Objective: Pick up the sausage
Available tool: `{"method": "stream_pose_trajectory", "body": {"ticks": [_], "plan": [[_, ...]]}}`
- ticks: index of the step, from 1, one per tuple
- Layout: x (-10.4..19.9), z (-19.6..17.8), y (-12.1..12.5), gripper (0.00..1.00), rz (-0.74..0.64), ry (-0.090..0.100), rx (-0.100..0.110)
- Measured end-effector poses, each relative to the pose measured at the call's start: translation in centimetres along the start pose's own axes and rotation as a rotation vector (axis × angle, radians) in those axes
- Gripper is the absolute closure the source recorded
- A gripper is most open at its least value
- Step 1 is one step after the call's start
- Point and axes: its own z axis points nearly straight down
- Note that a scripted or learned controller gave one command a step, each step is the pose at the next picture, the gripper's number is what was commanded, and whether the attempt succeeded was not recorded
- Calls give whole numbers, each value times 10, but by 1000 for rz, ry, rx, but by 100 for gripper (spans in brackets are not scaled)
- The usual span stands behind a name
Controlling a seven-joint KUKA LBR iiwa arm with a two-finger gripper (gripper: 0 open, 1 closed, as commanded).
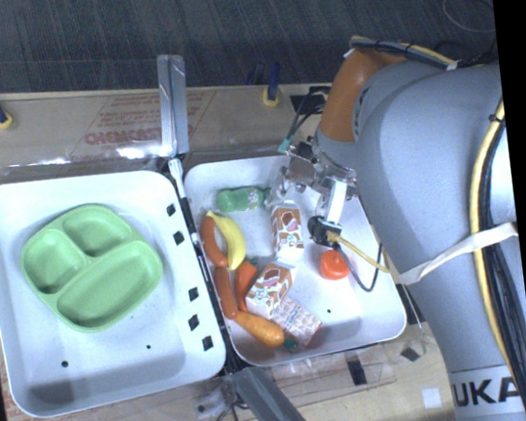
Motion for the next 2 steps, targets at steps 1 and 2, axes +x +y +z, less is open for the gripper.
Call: {"method": "stream_pose_trajectory", "body": {"ticks": [1, 2], "plan": [[-33, 0, -84, 0, 86, 12, -29], [-36, 3, -157, 0, 71, 12, -31]]}}
